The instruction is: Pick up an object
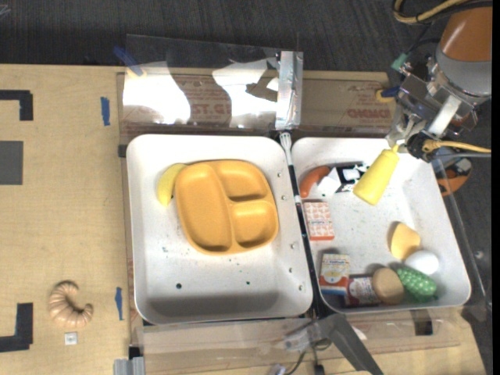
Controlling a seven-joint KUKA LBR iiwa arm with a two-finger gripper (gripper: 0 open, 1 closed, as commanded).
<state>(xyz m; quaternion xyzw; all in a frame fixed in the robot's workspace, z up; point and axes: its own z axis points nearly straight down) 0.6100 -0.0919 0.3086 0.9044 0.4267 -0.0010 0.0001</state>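
A yellow squeeze bottle hangs tilted over the back of the right bin, its narrow top pointing up and to the right. My gripper sits at that top end, below the grey wrist and orange band at the upper right. Its fingers are closed on the bottle's tip, and the body of the bottle slants down to the left of them.
The right bin also holds a red-and-white carton, a small box, a can, a brown ball, a green knobbly piece, a white egg and a yellow wedge. The left bin carries an orange divided tray.
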